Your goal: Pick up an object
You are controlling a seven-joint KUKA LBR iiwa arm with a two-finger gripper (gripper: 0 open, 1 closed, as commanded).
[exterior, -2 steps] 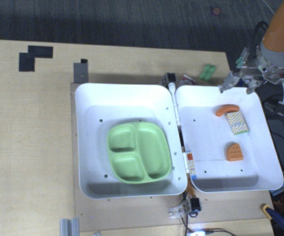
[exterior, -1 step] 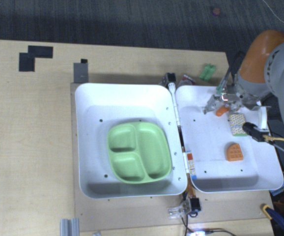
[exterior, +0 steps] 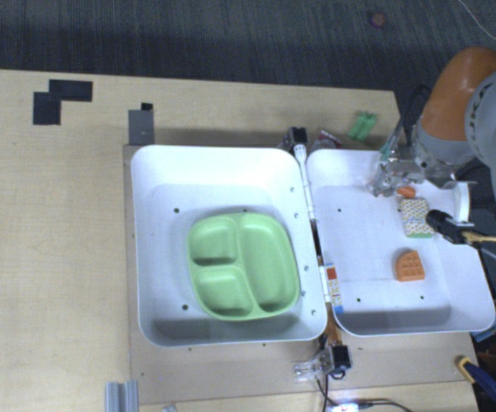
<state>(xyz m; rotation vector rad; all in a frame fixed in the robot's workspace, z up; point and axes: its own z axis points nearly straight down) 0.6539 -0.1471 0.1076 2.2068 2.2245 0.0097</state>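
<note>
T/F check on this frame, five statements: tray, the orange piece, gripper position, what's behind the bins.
1. The green divided tray lies in the left bin. True.
2. The orange waffle-shaped piece lies in the left bin. False: it lies in the right bin.
3. The gripper is over the far part of the right bin. True.
4. The green tray has a single compartment. False: it is split into three.
5. A small green object lies on the bench behind the right bin, outside it. True.
</note>
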